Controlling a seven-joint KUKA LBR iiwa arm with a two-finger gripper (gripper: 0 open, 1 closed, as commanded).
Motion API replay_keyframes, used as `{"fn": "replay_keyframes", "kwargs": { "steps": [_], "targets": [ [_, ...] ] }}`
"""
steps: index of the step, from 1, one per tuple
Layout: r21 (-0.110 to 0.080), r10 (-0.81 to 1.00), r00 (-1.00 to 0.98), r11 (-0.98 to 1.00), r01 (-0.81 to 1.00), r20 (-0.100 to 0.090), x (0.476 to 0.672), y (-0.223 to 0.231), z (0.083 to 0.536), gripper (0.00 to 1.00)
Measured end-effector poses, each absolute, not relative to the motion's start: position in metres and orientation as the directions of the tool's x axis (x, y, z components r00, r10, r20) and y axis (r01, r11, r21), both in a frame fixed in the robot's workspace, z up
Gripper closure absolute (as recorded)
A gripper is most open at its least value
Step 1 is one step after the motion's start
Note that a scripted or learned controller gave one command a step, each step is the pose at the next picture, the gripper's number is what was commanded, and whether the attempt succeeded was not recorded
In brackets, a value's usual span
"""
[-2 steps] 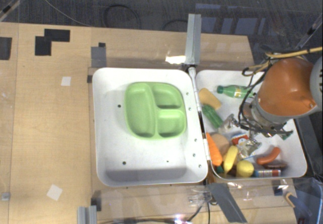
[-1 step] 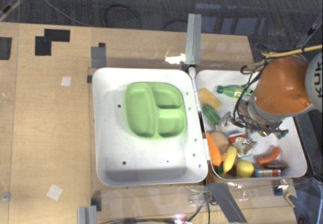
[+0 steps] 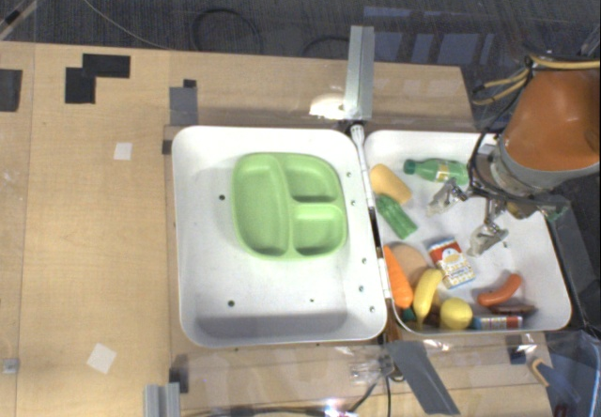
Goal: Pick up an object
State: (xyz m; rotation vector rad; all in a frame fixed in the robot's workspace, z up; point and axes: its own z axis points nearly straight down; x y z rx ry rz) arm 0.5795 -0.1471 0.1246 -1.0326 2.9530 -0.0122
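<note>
My gripper (image 3: 467,216) hangs over the middle of the right bin (image 3: 554,260), open, with nothing between its fingers. One fingertip (image 3: 444,197) is near the green bottle (image 3: 434,167) and the other fingertip (image 3: 486,239) is just right of the red and white carton (image 3: 451,261). Around it lie a yellow bread-like piece (image 3: 391,184), a green pepper-like item (image 3: 394,216), a brown potato (image 3: 408,258), an orange carrot (image 3: 399,284), a banana (image 3: 426,291), a lemon (image 3: 455,314), a sausage (image 3: 499,290) and a marker-like stick (image 3: 498,320).
The left bin (image 3: 202,293) holds a green divided plate (image 3: 288,204). A metal post (image 3: 358,72) stands behind the seam between the bins. The arm's orange band (image 3: 556,119) looms over the right bin's back right corner.
</note>
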Motion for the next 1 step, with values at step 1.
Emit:
{"fn": "replay_keyframes", "kwargs": {
  "steps": [1],
  "targets": [
    [-0.023,-0.633,-0.774,0.775,-0.632,-0.017,0.5378,-0.1114,0.0966,0.0]
  ]
}}
